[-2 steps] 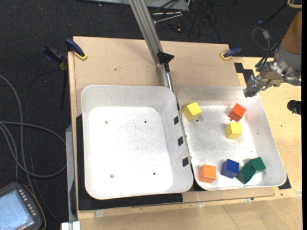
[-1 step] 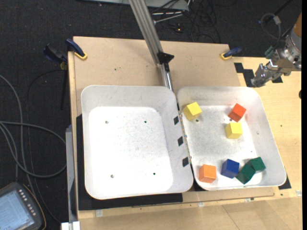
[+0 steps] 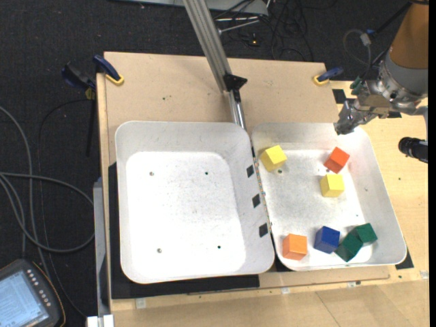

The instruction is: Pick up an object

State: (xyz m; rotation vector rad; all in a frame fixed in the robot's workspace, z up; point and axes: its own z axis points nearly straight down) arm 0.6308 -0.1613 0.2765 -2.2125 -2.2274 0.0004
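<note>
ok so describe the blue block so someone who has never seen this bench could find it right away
Start at the right-hand white bin, the one holding all the blocks. Along its near edge sits a row: an orange block, then the blue block, then two green blocks touching each other. It is the only blue block, between orange and green.

This is a robotics lab: a plywood surface (image 3: 177,87) held by blue-and-yellow clamps (image 3: 109,70), loose black cables (image 3: 27,182) trailing over dark carpet, an aluminium camera pole (image 3: 204,33), and a teach pendant screen (image 3: 24,298) (lit, at the lower left corner).
</note>
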